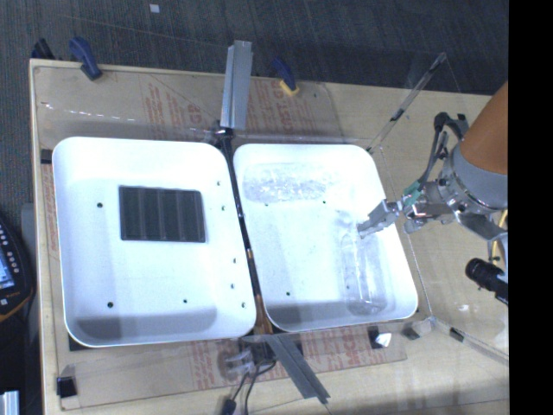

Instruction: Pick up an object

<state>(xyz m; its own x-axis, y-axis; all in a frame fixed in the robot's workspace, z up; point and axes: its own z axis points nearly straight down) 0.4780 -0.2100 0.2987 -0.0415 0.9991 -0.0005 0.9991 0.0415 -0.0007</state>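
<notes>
While the arm point(484, 158) reaches in from the right, grey with its orange band up at the edge, the gripper point(373, 223) sits just over the right rim of the right bin point(298, 314), its tip pointing left into the tray. Whether it is open or closed, I cannot tell; nothing shows clamped in it. Just below the tip lies a clear plastic bottle point(363, 271), running lengthwise along the bin's right wall, hard to read against the white. Near the far wall lies a second transparent item, a crinkled clear wrapper point(285, 186). Over in the left bin point(78, 314), a dark ribbed rectangular block point(162, 213) lies flat, well apart from the gripper.
</notes>
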